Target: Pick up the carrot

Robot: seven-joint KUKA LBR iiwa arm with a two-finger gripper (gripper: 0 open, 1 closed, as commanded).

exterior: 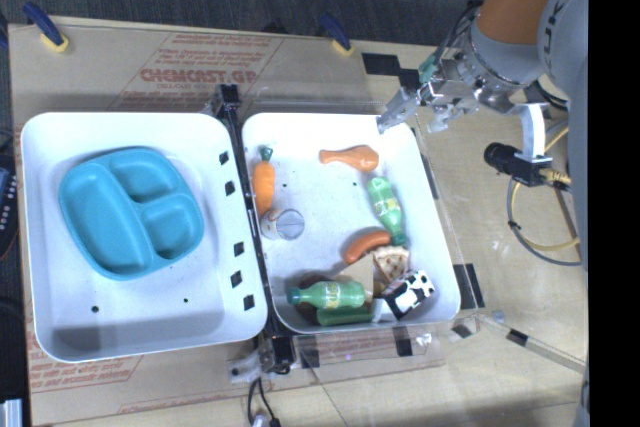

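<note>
The carrot point(263, 187) is orange with a small green top. It lies along the left wall of the right bin point(330, 127), with its top pointing to the far side. My gripper point(412, 120) hangs over that bin's far right corner, well to the right of the carrot. It is open, and nothing sits between its fingers.
The right bin also holds a drumstick point(350, 157), a green bottle point(385, 205), a sausage point(365, 243), a pizza slice point(391, 266), a black-and-white toy point(410, 294), another green bottle point(328, 294) and a metal disc point(289, 224). A blue divided tray point(130, 208) lies in the left bin point(60, 325).
</note>
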